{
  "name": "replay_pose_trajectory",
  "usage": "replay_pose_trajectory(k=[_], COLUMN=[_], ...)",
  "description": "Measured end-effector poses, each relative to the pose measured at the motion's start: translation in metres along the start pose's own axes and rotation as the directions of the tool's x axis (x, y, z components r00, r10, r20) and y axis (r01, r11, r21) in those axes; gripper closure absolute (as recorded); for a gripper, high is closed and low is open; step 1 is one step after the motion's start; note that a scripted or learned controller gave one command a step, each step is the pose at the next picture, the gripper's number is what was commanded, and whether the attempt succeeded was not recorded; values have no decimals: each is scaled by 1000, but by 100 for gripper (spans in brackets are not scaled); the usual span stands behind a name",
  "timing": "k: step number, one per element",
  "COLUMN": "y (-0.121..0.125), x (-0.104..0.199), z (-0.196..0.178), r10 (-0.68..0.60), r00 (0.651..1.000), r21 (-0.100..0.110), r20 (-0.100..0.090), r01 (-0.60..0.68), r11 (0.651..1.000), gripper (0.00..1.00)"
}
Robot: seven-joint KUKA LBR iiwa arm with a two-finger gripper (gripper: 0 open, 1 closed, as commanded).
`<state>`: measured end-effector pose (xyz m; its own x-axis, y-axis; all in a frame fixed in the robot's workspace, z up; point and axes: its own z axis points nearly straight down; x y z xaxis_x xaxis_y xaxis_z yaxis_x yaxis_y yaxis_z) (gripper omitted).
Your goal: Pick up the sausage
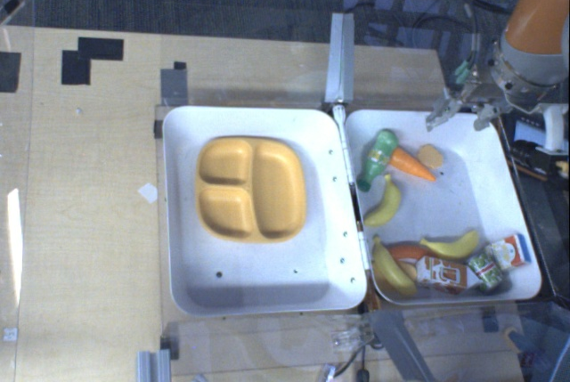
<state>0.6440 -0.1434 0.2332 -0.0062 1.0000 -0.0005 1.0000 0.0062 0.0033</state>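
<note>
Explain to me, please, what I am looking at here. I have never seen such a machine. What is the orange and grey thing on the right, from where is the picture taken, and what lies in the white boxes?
The camera hangs above a bench and looks down at a slant. The orange and grey thing is a robot arm reaching in from the right. At its tip is a gripper with two fingers, open and holding nothing, above the far edge of the right bin.

That bin holds toy food: a green bottle, a carrot, three bananas such as this one, a reddish sausage near the front, and small cartons.

The left bin holds a yellow divided tray.
</note>
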Motion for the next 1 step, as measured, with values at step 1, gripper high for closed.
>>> replay_pose_trajectory(k=[1], y=[4], x=[-62], z=[71], r10=[98], r00=[995], r21=[0], r20=[1], r01=[-98], r11=[995], gripper=[0])
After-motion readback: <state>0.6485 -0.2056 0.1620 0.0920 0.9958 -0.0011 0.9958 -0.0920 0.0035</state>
